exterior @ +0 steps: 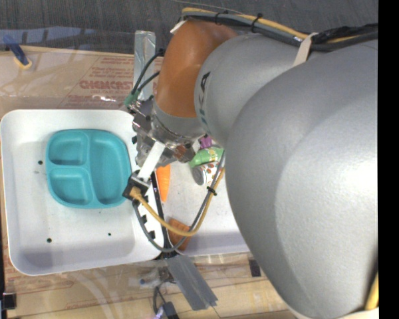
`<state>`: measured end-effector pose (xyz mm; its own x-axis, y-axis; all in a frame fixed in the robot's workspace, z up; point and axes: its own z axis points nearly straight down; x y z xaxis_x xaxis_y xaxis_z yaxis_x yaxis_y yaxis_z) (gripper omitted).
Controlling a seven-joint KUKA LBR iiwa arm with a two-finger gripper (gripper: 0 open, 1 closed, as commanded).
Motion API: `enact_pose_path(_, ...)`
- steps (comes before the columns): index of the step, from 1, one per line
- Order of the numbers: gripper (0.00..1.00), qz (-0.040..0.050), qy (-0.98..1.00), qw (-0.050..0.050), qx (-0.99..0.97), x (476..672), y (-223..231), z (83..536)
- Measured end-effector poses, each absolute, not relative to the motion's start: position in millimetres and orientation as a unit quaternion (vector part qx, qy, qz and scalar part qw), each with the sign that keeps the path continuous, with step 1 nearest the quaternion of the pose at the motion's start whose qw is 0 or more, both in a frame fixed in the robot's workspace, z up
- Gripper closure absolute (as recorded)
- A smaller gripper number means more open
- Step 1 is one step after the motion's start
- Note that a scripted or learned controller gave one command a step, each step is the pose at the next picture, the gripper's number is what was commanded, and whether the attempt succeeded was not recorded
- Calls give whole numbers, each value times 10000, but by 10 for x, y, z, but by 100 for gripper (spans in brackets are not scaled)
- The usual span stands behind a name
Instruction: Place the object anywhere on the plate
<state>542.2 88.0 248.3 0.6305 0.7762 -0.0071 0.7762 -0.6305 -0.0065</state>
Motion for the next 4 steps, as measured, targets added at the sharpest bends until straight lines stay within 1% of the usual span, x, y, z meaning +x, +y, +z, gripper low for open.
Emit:
enact_pose_path(1,100,10,-5125,6,-8587,5546,1382,2476)
enact_pose_path(2,100,51,-4820,16,-8761,5270,2167,1878)
enact_pose_path(3,100,-11,-4692,6,-8831,5286,2186,2529)
enact_pose_path(4,0,12,-4697,6,-8828,5277,2187,2507)
